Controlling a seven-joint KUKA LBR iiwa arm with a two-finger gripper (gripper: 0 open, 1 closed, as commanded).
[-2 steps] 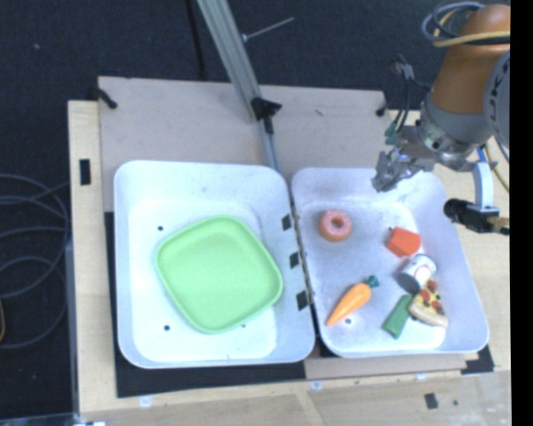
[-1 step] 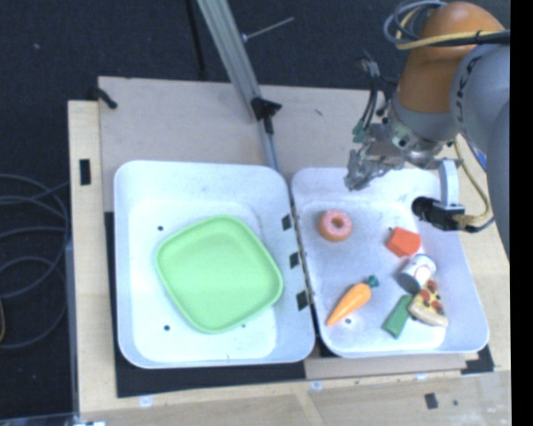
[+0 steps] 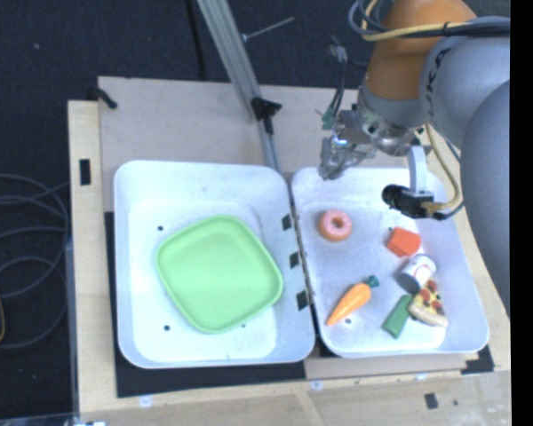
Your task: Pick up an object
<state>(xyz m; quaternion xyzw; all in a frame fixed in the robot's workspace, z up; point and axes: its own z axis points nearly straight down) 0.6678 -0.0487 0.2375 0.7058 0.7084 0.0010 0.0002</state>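
Note:
The right bin holds several small toys: a pink doughnut, an orange block, a carrot, a green block, a pizza slice and a grey and white can. My gripper hangs above the back left corner of that bin, well above and behind the doughnut. Nothing shows between its fingers. The left bin carries a light green square plate.
A slanted metal pole rises behind the bins and meets the bench near the gap between them. Black clips sit along the seam between the bins. The grey arm fills the upper right.

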